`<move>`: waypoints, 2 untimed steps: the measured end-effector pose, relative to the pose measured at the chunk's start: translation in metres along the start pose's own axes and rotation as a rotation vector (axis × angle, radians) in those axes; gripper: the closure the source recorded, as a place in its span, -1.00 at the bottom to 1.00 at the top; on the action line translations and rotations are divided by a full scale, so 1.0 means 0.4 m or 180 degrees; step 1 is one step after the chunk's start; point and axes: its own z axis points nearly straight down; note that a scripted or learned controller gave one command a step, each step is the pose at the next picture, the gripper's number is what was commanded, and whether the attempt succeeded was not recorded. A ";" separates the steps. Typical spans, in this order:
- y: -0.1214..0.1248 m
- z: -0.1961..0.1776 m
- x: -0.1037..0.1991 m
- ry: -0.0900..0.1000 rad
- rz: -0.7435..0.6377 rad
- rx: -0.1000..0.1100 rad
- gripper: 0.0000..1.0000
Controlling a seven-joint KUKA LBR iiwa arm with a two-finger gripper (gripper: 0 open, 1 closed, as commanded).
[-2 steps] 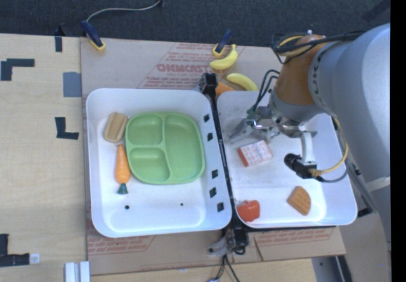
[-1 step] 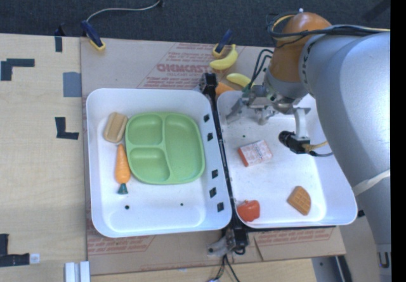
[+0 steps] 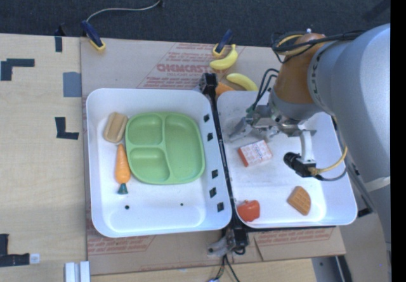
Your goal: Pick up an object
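Camera view: the tool (image 3: 244, 130) hovers low in the right bin (image 3: 330, 214), fingers spread, pinching nothing — approach step. The nearest object, a red-and-white packet (image 3: 255, 153), lies just beside it at 5 o'clock. Next move — shift over the packet, descend, close.

The bench (image 3: 38, 166) is seen as pale wood marked with dark tape pieces. A brown cardboard sheet (image 3: 171, 68) with red lettering is laid on it, held at its far edge by two blue and yellow clamps (image 3: 93, 35). Two white bins, the left bin (image 3: 101, 211) and the right bin (image 3: 330, 211), are set side by side on the cardboard, touching.
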 end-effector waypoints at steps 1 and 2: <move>-0.084 -0.004 -0.002 0.0002 0.0002 0.0007 -1.00; -0.084 -0.027 -0.001 0.0004 -0.0001 0.0008 1.00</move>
